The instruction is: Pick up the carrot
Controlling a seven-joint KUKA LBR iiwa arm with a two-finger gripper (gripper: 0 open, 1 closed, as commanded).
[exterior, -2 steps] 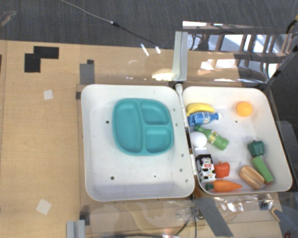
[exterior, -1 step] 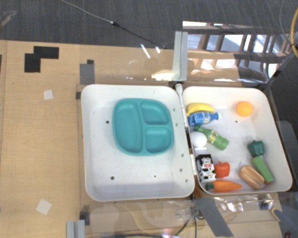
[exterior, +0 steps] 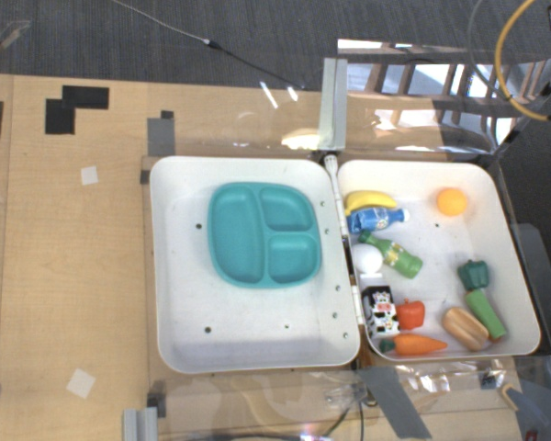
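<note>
**Q:** Orange and tapered, where did the carrot (exterior: 421, 344) lie?

**A:** It lay flat at about six o'clock in the right bin (exterior: 496, 200), along the near wall, its tip toward three o'clock. A black-and-white carton (exterior: 380, 311) and a red piece (exterior: 410, 314) stood just beside it at twelve o'clock; a bread roll (exterior: 466, 328) sat near its tip.

**Q:** What did a good pick require?

**A:** Probably a descent over the thick end, with jaws across the carrot's width, clear of the wall and carton. The gripper's state could not be told.
</note>
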